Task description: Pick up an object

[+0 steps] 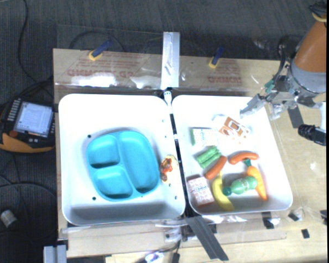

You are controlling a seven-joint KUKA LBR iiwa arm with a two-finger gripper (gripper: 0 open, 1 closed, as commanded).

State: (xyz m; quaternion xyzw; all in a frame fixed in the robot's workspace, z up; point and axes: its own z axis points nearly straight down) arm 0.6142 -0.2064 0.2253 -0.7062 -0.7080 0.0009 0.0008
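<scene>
The right bin (279, 163) holds several toy foods: an orange and white packet (233, 128), a green and white box (200, 135), a green vegetable (207, 156), a red sausage (244, 157), an orange carrot (258, 181), a green bottle-shaped piece (240, 187), a yellow banana (221, 196) and a pink box (198, 189). My gripper (261, 110) hangs over the bin's far right corner, above and right of the packet. It is open, with nothing between its fingers (249, 108).
In the left bin (71, 147) lies a blue divided plate (122, 164), with a small orange toy (166, 168) by the inner wall. A metal divider post (170, 59) stands behind the bins. A handheld device (30, 122) lies off the bench to the left.
</scene>
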